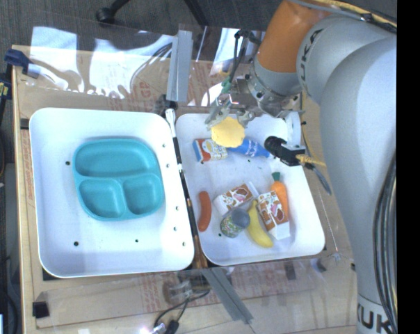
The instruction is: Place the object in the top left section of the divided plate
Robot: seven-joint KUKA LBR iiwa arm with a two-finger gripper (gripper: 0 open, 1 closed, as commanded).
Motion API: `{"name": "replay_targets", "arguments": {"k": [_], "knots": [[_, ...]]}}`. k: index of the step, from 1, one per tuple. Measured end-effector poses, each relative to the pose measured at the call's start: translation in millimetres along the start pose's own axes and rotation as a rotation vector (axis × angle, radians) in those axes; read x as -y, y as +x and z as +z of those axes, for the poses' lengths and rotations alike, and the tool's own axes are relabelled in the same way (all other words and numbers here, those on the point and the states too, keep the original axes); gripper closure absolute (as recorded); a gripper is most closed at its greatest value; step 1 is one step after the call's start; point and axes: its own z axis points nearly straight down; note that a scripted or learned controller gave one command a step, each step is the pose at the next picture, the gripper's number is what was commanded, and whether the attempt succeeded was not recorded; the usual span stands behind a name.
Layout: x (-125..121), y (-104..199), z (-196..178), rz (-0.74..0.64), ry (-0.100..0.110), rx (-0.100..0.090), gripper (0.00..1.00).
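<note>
The gripper (227,113) is hovering at the 12 o'clock end of the right bin (309,223), right over a yellow round piece (228,132) that looks clamped between its fingers, though the contact is hard to make out. The blue divided plate (118,177) is sitting in the middle of the left bin (50,242), well apart at 9 o'clock from the gripper. A milk carton (210,149), blue bottle (256,147), carrot (280,193), sausage (204,210) and banana (259,229) are lying in the right bin toward 6 o'clock of the gripper.
</note>
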Motion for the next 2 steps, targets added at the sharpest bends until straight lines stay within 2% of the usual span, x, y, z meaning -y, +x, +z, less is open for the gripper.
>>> {"name": "replay_targets", "arguments": {"k": [1,2], "knots": [[78,48,26,0.019,0.003,0.001,1.00],[107,102,4,-0.014,0.002,0.002,1.00]]}}
